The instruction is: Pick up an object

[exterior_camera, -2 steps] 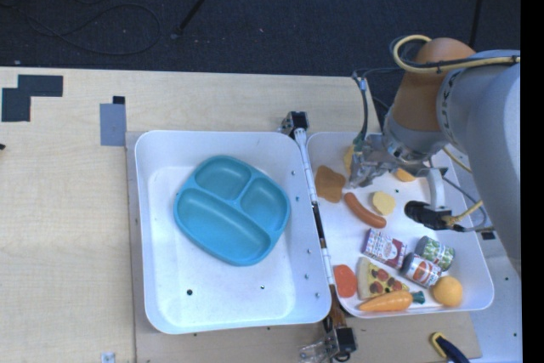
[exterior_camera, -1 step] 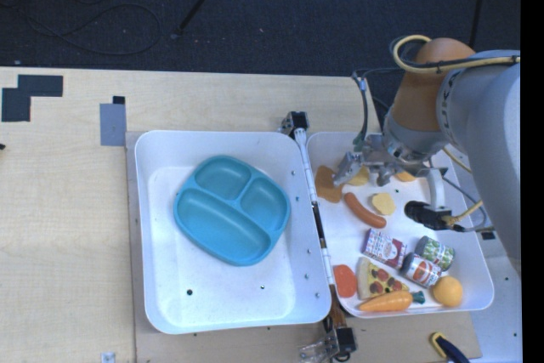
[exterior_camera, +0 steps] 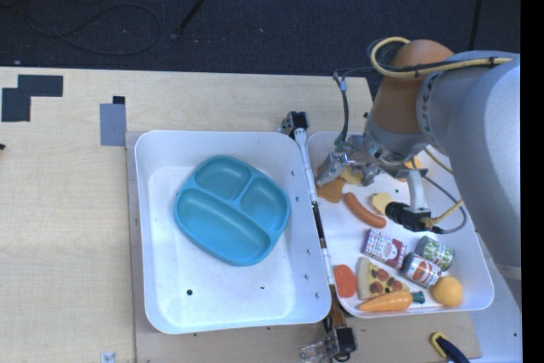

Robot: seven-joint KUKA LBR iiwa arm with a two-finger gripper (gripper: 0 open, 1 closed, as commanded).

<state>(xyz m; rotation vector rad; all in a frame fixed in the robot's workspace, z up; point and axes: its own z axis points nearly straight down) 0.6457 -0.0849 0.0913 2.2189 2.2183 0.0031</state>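
Note:
My gripper (exterior_camera: 350, 166) is low over the far left corner of the right bin (exterior_camera: 484, 289). Right beside its tip, toward the bin's left wall, lies a brown, bread-like toy (exterior_camera: 330, 186); I cannot see whether the gripper touches it. A red sausage (exterior_camera: 364, 211) sits just in front of the gripper, with a yellow piece (exterior_camera: 380, 202) next to it. Nearer the front are a red box (exterior_camera: 383, 247), two small cans (exterior_camera: 427, 260), a pizza slice (exterior_camera: 375, 275), a carrot (exterior_camera: 387, 302), an orange (exterior_camera: 447, 292) and a flat red piece (exterior_camera: 343, 280).
The left bin (exterior_camera: 161, 302) holds a blue divided plate (exterior_camera: 231, 209). A hinged divider (exterior_camera: 310, 200) runs between the two bins. The grey arm (exterior_camera: 476, 140) covers the right bin's far right part. Dark floor lies beyond the bench.

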